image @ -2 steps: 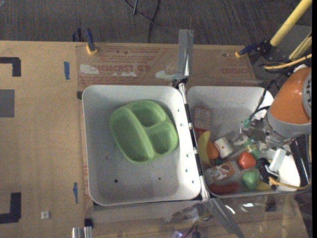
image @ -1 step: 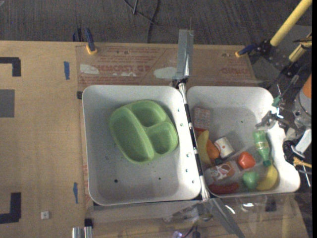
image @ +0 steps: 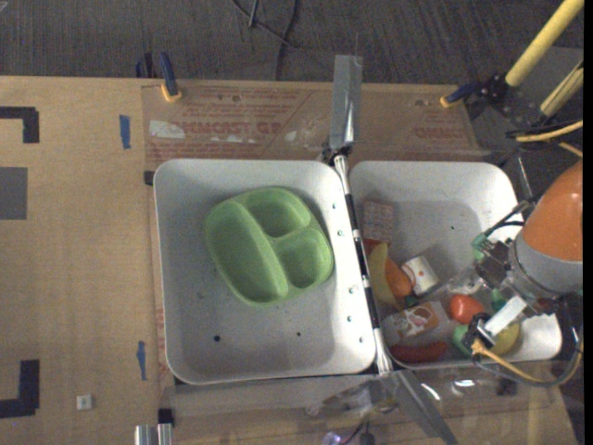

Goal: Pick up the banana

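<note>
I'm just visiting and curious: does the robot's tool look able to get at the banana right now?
Probably yes. The banana lies against the right bin's left wall, its top bare. The tool is low on the bin's other side, with an orange piece touching the banana.

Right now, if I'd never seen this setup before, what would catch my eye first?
Probably the bright green divided plate, lying alone in the left bin. Next, the jumble of small colourful items crowded into the near part of the right bin, including a yellow banana by the divider. The arm's orange band glows at the right edge, above that clutter.
</note>
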Robot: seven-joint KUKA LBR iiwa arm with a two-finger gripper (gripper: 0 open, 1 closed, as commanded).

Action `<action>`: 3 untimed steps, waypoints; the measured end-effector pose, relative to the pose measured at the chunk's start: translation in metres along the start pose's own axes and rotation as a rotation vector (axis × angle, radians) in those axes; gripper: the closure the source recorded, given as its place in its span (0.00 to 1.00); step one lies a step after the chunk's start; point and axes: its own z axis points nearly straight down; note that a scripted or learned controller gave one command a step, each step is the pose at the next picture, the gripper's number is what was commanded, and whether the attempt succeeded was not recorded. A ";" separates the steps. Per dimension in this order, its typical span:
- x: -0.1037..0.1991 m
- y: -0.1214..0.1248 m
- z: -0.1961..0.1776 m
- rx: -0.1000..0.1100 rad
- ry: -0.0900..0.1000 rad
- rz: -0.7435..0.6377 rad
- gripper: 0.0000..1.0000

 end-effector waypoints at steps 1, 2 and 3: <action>0.000 0.000 -0.009 0.000 -0.001 0.002 1.00; 0.000 0.000 -0.009 0.000 -0.001 0.003 0.00; 0.000 0.000 -0.019 -0.001 0.000 0.003 1.00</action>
